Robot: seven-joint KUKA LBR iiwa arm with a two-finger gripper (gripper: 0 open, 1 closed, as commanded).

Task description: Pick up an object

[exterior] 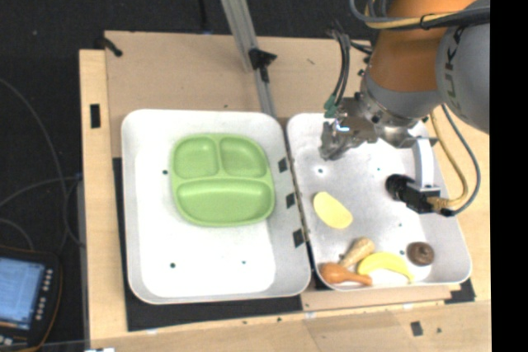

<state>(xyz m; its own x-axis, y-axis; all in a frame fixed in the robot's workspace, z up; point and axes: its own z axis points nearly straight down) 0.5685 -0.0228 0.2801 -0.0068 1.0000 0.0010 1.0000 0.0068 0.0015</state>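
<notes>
The right bin point(371, 177) holds a flat yellow chip-like piece point(332, 210) near its middle left. Along its front edge lie a tan root-like piece point(358, 251), an orange carrot point(345, 274) and a yellow banana point(385, 265). A small brown round item point(421, 253) sits at the front right. My gripper point(334, 140) hangs over the bin's back left part, above and behind the yellow chip, apart from every object. Nothing shows between its fingers.
The left bin point(148, 260) bears a green divided plate point(223, 180). A metal pole point(235, 12) slants up from between the bins. A black cable fitting point(406, 190) hangs off the arm over the right bin.
</notes>
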